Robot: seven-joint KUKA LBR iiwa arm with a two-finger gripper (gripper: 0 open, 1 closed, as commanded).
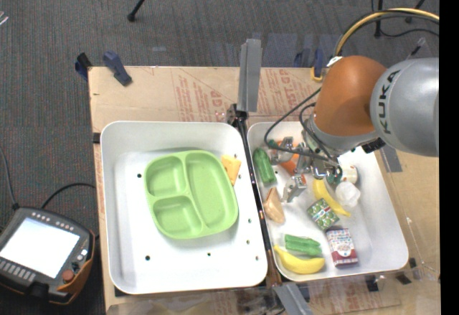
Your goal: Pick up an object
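My gripper hangs low in the right bin, under the arm's orange band. It sits among toy foods. A green cucumber lies just to its left, and an orange piece shows beside it. A tan bread piece lies below it on the left. A yellow banana and a white object lie to its right. I see nothing clearly held in it.
Nearer the front of the right bin lie a green-and-red can, a red carton, a green item and a second banana. The left bin holds a green divided plate and a yellow wedge.
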